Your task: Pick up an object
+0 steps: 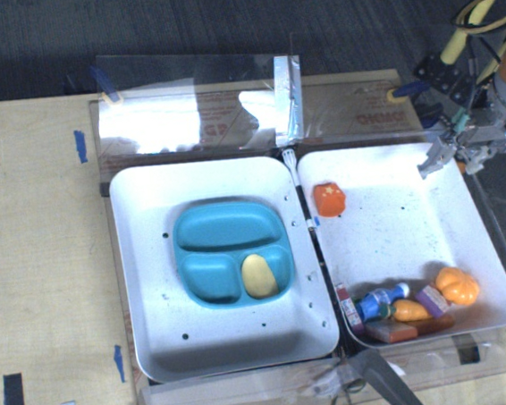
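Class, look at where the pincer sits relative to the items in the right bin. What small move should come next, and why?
Probably a move left and inward, toward the lone orange-red piece. The pincer hangs at the right bin's far right rim, above nothing graspable, while that piece lies apart from the clutter.

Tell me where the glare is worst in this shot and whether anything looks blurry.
In the camera view, glare is strongest on the clear plastic sheet behind the left bin, washing out its surface; the blue tray and orange ball read sharp, while the gripper at the right bin's far corner looks soft.
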